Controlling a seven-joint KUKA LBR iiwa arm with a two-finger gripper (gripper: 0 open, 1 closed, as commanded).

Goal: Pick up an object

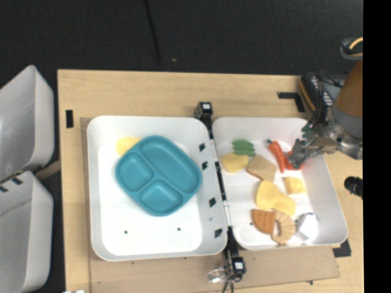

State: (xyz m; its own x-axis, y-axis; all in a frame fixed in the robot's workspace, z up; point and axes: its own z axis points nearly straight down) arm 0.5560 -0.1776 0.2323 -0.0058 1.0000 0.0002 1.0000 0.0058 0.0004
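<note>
Altogether one blue tray (pixel 158 174), two bins, one orange carrot (pixel 278 155).

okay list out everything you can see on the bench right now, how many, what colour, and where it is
bench: one, light wood, under both bins
left bin: one, white, left half of bench
right bin: one, white, right half of bench
divided plate: one, teal, three compartments, middle of left bin
yellow piece: one, yellow, left bin, partly under the plate's upper left edge
green piece: one, green, top of right bin
red-orange stick: one, right bin, beside the gripper
toy food pieces: several, yellow, tan and brown, clustered in right bin
arm: one, grey with orange band, from the right
gripper: one, dark, low over right bin
</note>
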